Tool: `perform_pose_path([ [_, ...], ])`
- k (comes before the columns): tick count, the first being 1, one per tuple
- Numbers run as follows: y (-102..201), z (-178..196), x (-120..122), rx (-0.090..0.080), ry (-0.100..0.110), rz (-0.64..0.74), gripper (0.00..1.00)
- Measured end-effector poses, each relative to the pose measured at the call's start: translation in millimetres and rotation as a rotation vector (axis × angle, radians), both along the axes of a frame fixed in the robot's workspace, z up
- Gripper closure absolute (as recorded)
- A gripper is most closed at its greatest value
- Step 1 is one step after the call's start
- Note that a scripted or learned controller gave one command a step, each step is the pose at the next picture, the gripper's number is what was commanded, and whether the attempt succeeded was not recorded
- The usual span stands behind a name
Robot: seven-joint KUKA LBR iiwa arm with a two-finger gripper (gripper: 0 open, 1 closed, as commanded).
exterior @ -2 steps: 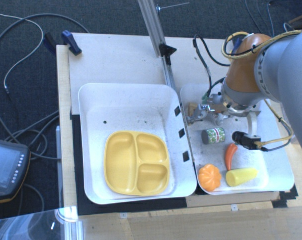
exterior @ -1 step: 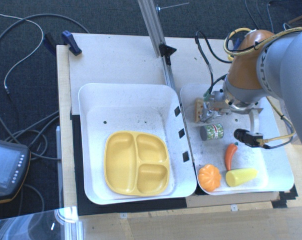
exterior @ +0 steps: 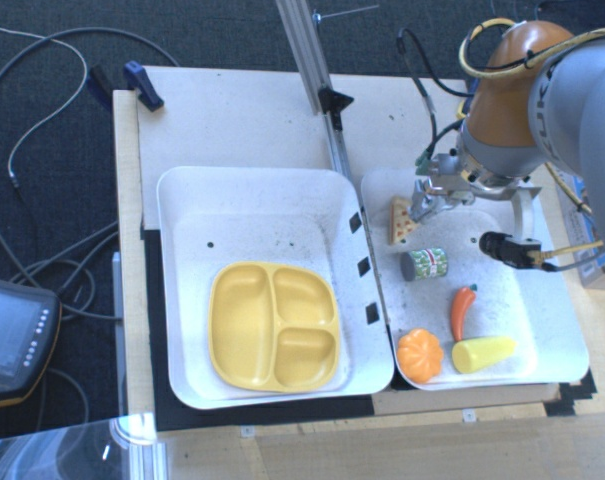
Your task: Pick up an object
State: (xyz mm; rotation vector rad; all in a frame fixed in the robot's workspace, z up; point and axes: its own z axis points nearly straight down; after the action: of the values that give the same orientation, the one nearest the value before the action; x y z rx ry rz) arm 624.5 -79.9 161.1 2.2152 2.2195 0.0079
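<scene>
The gripper (exterior: pixel 422 208) hangs over the right bin (exterior: pixel 562 353), right beside the cheese wedge (exterior: pixel 401 221) at the bin's eleven o'clock; its grasp cannot be told. The wedge looks light, stiff and slick: best pinched across its flat faces

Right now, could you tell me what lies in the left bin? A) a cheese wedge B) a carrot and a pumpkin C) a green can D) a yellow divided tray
D: the yellow tray, split into compartments, lies in the left bin, while the carrot, pumpkin, can and cheese all sit in the right bin.
</scene>
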Motion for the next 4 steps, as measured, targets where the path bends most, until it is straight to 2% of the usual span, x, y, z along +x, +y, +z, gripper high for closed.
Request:
perform_pose_path([
  [1, -1, 46, -5, 0.0, 0.001, -0.001, 1.0],
  [2, 0, 69, -3, 0.0, 0.004, 0.0, 1.0],
  [3, 58, 80, -5, 0.003, 0.004, 0.005, 1.0],
  [4, 107, 75, -4, 0.002, 0.008, 0.004, 1.0],
])
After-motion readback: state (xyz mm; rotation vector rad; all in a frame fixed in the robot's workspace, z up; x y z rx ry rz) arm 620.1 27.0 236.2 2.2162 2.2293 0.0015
